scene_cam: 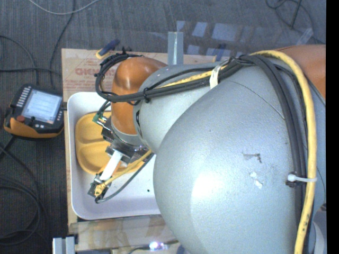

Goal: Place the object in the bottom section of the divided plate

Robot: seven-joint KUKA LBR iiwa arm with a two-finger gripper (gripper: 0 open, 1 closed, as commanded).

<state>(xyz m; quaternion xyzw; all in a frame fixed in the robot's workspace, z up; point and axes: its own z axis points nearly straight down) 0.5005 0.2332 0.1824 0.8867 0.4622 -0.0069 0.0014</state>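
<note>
The object to be placed cannot be picked out with any certainty, since whatever lies below the wrist is covered by it. The divided plate [80, 142], yellow and shallow, is seen lying flat in the white bin [114, 205], pushed toward the bin's 9 o'clock wall, presumably so that its sections are kept open to an approach from above. The end effector [123, 151] is held over the plate's 3 o'clock edge, near where the lower section begins, and a descent into the section at the plate's 6 o'clock side is judged to be the step in hand. Whether the end effector is released, clenched or grasping anything cannot be told, as it is screened by the wrist and the orange band [130, 83] above it. The arm [228, 157] is bent steeply over the bin (much of the counter [74, 67] is covered by its grey bulk), a posture probably chosen to bring the tool down nearly upright. A handheld control unit [34, 112] with a lit screen is left on the dark floor [32, 15] at 9 o'clock of the bin, well apart from it.
</note>
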